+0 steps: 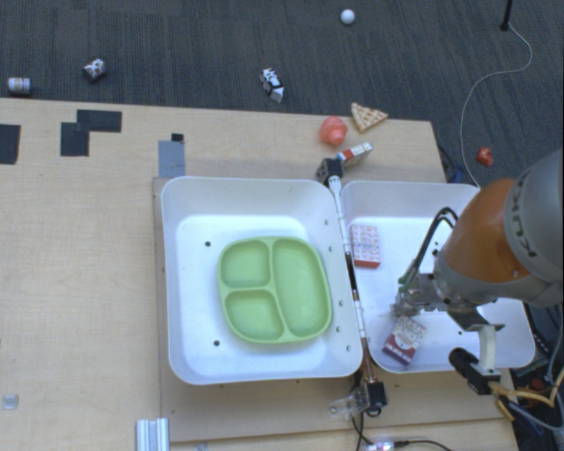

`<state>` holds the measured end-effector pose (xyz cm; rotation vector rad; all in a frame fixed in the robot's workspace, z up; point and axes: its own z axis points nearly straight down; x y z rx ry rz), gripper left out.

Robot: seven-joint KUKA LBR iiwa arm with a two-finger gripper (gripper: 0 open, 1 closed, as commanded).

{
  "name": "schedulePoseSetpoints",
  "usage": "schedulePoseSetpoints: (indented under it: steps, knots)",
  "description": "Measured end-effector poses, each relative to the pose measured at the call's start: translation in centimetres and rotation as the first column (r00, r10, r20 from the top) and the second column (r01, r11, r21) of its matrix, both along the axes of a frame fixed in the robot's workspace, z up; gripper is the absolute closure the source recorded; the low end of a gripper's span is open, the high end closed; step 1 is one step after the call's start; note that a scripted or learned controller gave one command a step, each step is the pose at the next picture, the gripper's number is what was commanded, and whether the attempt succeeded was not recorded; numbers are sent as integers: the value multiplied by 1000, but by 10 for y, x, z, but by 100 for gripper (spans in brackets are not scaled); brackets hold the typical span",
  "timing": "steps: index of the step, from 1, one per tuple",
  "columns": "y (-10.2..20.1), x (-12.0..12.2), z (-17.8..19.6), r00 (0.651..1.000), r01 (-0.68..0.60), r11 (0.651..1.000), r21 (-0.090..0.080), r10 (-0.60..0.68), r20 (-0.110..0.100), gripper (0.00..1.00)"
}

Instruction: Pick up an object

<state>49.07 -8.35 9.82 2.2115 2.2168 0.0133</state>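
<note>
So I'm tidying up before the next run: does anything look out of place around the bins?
Yes. Small things lie outside the bins: a red ball, a pizza-slice toy and a small tube on the bench above the right bin, plus bits scattered on the dark floor beyond.

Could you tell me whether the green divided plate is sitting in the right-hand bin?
No, the green divided plate lies in the left bin, while the right bin holds two small packets.

Floor: dark grey carpet [176,44], scattered with small litter, a white ball [347,16] and a thin white cable [493,79]. Bench: pale wood [79,291], black tape patches [88,130].
</note>
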Motion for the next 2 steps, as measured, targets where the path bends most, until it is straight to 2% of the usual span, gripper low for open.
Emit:
schedulePoseSetpoints:
  steps: [1,2]
  knots:
    - [0,0,0,1000,1,1000,0,-1,0,0]
    - [-6,-2,-11,1000,1,1000,2,-1,-7,0]
